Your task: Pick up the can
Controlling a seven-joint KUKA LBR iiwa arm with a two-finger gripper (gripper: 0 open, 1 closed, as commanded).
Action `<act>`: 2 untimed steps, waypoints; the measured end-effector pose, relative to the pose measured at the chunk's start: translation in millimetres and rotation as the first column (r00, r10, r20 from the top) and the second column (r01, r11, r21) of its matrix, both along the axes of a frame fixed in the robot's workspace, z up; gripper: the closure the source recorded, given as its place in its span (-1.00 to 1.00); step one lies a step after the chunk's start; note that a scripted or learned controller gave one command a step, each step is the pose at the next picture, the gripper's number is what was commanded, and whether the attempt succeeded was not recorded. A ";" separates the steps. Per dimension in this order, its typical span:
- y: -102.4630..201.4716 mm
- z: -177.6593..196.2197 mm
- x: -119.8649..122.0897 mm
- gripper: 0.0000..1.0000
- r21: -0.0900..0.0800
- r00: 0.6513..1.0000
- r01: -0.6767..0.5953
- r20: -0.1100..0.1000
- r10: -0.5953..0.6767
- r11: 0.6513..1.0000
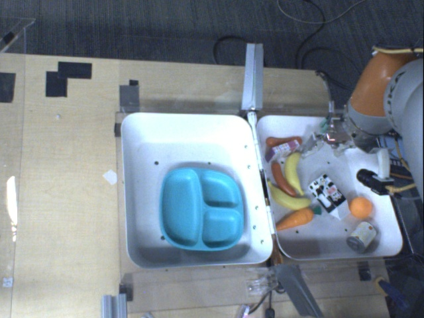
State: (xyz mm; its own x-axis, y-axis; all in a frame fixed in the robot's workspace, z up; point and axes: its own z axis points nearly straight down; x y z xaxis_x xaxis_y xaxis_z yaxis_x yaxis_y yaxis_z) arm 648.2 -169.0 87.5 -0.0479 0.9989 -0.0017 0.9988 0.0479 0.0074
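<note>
Lying in the right bin's (391, 244) near corner, can (362, 236); end effector (329, 132) state unclear

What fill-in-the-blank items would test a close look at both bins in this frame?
1. The blue divided tray lies in the ____ bin.
2. The can lies on its side near the front right corner of the ____ bin.
3. The orange ball sits just ____ the can in the image.
4. The carrot lies just in front of the ____.

Missing words: left; right; above; banana
</note>
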 end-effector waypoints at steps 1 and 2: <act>-18.7 0.6 23.5 -1.00 0.000 1.000 0.022 0.001 -0.022 1.000; -27.0 1.9 25.8 -1.00 0.009 0.982 0.189 0.000 -0.189 0.982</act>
